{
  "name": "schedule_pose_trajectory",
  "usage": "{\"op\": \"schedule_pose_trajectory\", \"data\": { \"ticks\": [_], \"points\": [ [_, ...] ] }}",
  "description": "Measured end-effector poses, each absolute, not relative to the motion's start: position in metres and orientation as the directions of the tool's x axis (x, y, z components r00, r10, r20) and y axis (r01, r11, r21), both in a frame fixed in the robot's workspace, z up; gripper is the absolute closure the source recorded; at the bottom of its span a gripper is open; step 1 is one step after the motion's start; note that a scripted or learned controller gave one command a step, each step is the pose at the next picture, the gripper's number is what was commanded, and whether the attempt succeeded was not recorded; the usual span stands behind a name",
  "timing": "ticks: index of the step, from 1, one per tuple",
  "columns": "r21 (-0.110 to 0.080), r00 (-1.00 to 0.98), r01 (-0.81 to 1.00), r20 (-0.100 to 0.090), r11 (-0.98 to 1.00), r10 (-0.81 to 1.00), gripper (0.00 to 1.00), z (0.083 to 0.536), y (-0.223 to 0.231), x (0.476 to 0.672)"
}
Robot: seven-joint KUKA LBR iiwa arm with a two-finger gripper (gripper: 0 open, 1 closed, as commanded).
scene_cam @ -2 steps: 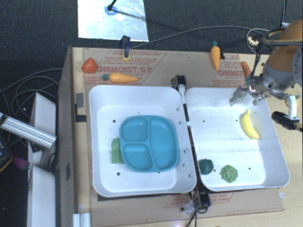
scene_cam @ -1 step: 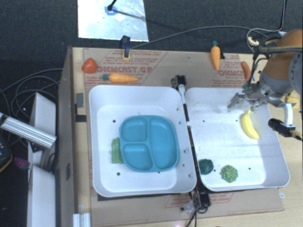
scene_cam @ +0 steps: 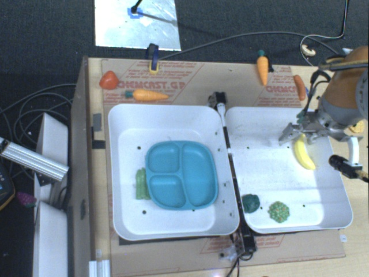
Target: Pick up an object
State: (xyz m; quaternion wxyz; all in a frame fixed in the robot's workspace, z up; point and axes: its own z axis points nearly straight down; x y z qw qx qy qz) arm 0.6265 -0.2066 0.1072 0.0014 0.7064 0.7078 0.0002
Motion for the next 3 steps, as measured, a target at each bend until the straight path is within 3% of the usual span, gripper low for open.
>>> {"op": "schedule_pose_trajectory", "data": {
  "ticks": [1, 2, 3],
  "points": [
    [0.003, -0.002, 1.000, -0.001, 0.002, 1.000, 0.00, 0.117, -0.207, 0.625],
    [0.001, -0.002, 1.000, -0.001, 0.002, 1.000, 0.00, 0.086, -0.206, 0.618],
    [0.005, -0.003, 1.000, -0.002, 0.003, 1.000, 1.00, 0.098, -0.207, 0.619]
  ]
}}
